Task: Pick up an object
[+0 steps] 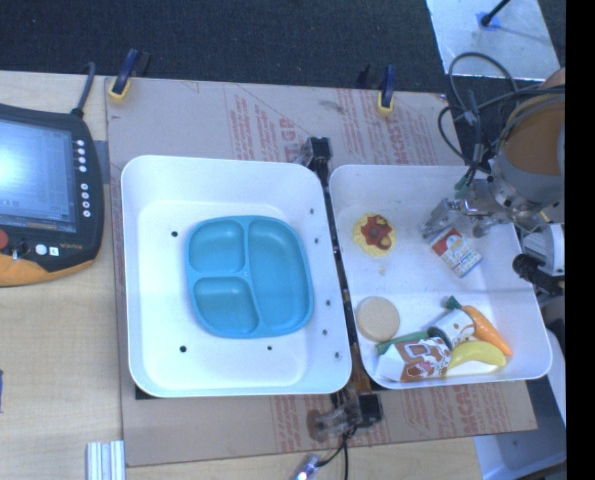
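Our tool (455, 218) hangs over the upper part of the right bin (537, 353), and we cannot tell from this slanted look whether it is open or closed. Just below it lies a small red-and-white packet (458, 252), seemingly touching its tip; to its left sits a yellow-and-red piece (375, 234). Further down we see a tan disc (378, 318), a carton (422, 356), a banana (475, 356) and a carrot (488, 330), while the blue tray (248, 276) rests in the left bin (147, 268), well apart.
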{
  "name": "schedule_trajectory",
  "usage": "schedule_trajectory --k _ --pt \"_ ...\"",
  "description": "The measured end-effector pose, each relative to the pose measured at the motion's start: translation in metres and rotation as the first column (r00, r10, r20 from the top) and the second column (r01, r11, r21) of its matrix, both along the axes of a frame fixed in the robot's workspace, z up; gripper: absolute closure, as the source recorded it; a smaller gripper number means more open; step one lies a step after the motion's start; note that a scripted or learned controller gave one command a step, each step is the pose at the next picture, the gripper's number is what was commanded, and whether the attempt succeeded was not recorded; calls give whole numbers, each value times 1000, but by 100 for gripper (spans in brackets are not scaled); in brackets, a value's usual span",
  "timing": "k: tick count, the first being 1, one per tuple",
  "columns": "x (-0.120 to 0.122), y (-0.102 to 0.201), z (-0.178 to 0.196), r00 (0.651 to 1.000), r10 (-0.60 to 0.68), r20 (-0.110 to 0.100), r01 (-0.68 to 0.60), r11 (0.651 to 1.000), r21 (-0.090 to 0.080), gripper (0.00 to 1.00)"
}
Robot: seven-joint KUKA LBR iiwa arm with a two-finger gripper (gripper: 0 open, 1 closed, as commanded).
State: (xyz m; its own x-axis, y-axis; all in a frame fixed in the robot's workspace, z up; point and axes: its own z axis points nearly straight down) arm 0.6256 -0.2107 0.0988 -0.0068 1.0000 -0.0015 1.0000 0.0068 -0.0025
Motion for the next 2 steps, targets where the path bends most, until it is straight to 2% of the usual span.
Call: schedule_trajectory --k 1,2 --pt "0 -1 11 1000 1 0 -1 1000 -1 100" --pt "0 -1 11 1000 1 0 -1 1000 -1 0"
